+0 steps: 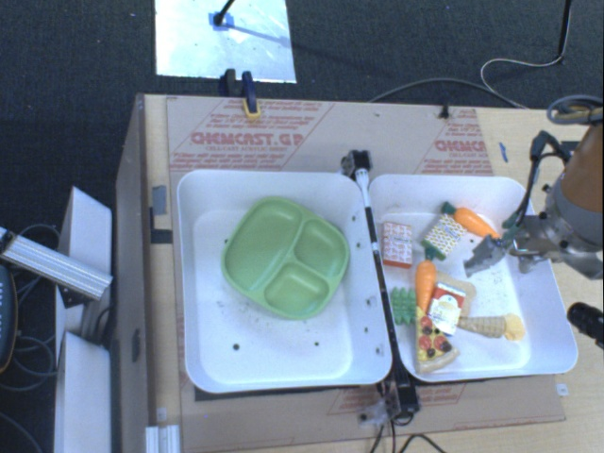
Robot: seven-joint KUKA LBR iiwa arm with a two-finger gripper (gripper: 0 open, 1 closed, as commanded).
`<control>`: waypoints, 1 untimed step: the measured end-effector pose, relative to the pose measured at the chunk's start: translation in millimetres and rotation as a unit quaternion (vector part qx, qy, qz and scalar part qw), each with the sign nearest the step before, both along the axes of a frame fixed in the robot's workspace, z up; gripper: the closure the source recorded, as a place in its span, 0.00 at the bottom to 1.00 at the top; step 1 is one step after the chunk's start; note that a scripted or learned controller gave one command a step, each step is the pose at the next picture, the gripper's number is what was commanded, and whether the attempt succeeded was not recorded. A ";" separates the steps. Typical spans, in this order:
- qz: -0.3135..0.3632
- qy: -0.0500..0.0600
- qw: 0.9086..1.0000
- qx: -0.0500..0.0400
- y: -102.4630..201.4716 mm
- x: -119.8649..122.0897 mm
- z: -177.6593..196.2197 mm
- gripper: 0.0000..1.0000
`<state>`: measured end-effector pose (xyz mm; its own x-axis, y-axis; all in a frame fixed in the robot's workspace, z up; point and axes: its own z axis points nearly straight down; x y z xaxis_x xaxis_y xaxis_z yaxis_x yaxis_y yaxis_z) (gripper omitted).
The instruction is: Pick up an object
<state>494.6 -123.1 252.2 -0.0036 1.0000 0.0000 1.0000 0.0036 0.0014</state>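
My gripper (491, 251) hangs open and empty over the right bin (552, 343), near the carrot (426, 282). The toys lie crowded, so I may catch two or slip off.

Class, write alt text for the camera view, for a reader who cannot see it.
A grey robot arm reaches from the right, its claw over the right bin, which holds toy food: two carrots, a pizza slice, an ice-cream cone and small packets. The left bin holds a green divided plate.
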 end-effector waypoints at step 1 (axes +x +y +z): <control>-0.001 0.002 1.000 0.000 -33.7 84.2 -138.9 0.00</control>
<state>578.8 -156.8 113.3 -0.0020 1.0000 0.0005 1.0000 0.0020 -0.0032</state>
